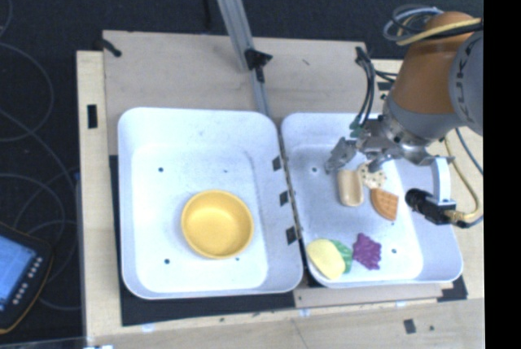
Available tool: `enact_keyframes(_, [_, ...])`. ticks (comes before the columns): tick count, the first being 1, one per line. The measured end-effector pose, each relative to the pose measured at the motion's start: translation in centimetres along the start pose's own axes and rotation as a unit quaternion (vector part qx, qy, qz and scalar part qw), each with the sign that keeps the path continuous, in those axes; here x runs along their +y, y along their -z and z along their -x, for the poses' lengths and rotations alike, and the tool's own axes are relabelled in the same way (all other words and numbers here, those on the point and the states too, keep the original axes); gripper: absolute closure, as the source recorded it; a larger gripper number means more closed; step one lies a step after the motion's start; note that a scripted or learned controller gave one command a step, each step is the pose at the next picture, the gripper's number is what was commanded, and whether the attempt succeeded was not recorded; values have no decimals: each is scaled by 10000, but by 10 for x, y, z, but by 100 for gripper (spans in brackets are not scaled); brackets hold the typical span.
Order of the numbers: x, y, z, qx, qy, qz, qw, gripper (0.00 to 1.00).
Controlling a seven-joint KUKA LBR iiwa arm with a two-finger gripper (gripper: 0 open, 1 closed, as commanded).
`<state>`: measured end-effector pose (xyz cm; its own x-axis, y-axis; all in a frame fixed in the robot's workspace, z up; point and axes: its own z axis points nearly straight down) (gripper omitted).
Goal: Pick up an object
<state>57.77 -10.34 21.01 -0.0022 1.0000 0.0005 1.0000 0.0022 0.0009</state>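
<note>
Gripper, fingers spread, hangs directly above the tan piece, whose long axis runs up-bin in the right bin.

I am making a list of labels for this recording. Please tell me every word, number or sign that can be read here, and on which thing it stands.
None can be read.
Handheld device with a lit blue screen, left of the bench: screen content too small and blurred.
Round yellow plastic bowl: no print.
Two shallow white bins: only small dark dots, no text.
</note>
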Motion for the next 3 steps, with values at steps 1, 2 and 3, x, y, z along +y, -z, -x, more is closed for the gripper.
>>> enact_keyframes(1, [0,0,0,0,-7,3,10000,0])
enact_keyframes(2, [-8,-55,-6,-8,-24,-26,10000,0])
enact_keyframes(3, [-6,-103,-4,-22,-20,21,10000,0])
